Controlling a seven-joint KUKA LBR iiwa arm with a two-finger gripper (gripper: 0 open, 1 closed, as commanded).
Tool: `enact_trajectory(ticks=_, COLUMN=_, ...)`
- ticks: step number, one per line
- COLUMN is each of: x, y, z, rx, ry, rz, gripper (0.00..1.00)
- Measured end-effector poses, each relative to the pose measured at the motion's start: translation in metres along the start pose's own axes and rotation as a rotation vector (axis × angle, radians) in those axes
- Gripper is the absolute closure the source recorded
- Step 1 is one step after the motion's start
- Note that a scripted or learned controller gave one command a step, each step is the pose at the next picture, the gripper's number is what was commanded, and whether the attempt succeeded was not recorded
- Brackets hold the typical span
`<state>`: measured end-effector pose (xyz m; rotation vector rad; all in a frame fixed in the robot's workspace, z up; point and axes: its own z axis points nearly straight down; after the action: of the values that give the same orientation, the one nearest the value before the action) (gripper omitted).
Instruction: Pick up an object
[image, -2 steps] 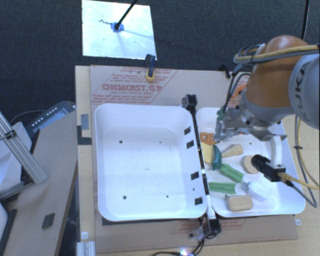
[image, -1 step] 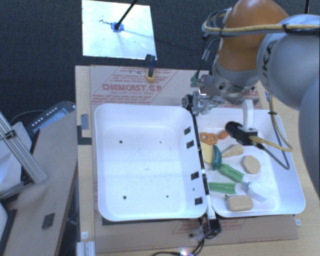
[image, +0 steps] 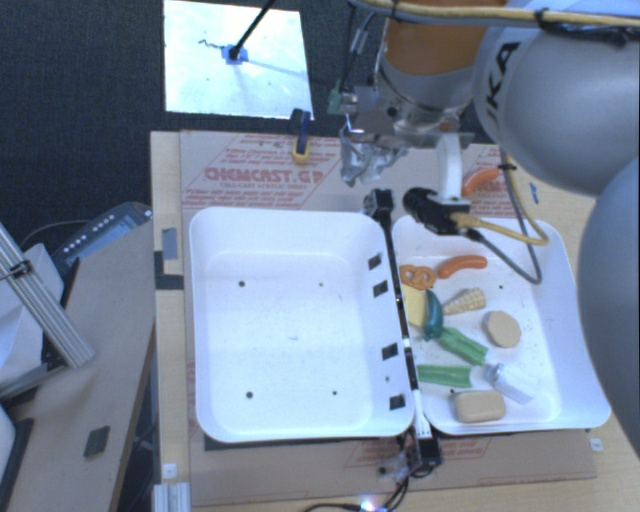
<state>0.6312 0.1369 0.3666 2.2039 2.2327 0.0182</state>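
Two shallow white bins sit side by side on the bench (image: 170, 300), and every pickable object lies in the right bin (image: 560, 300): an orange pretzel (image: 418, 275), a corn cob (image: 465, 300), a tan disc (image: 502, 328), green pieces and a tan block (image: 478, 405). With the pincer (image: 360, 165) hanging above the far rim near the divider, I cannot tell how wide it stands, and nothing shows between its tips. Because the objects lie crowded, I judge a descent could nudge neighbours aside or close on nothing.

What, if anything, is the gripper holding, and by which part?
Nothing that can be seen. The gripper hangs above the far edge of the bins, with no object visible between its fingers. The toys, such as the corn, lie in the right bin.
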Motion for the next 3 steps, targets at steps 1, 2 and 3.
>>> enact_trajectory(ticks=1, x=0.071, y=0.037, z=0.031, rx=0.009, ry=-0.002, rz=0.003, gripper=1.0)
enact_trajectory(ticks=2, x=0.099, y=0.027, z=-0.18, rx=-0.008, ry=0.002, rz=0.005, gripper=1.0)
enact_trajectory(ticks=3, x=0.026, y=0.04, z=-0.168, rx=0.01, ry=-0.006, rz=0.017, gripper=1.0)
